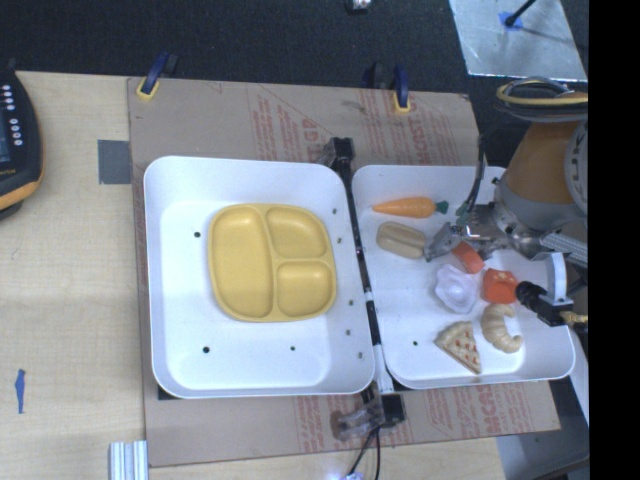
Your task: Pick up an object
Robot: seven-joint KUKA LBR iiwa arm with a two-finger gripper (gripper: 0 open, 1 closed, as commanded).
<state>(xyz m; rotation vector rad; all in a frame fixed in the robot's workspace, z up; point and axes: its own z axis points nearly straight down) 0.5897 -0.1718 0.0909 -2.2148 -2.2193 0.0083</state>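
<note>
Camera view looks down on a tabletop (70, 298) carrying two shallow white bins on a brown board. Over on the left, the left bin (180, 358) has a yellow divided plate (270, 261) sitting in its middle, with three compartments.

Off to the right, the right bin (400, 353) is where the small items lie. An orange carrot (408, 207) rests near the far edge, and a tan bread-like roll (400, 239) lies just nearer than it. A white crumpled piece (456, 289) sits in the middle of that bin, a red piece (500, 286) just right of it. At the near edge, a pizza slice (460, 347) lies beside a croissant (500, 328).

The grey arm (545, 183) comes in from the right, its orange band showing above the wrist. Its end effector (447, 242) hangs over the right bin, the dark metal fingers (440, 240) slightly apart with nothing between them, just right of the roll. A reddish-orange piece (467, 257) lies just beside the fingertips, on their near-right side.
</note>
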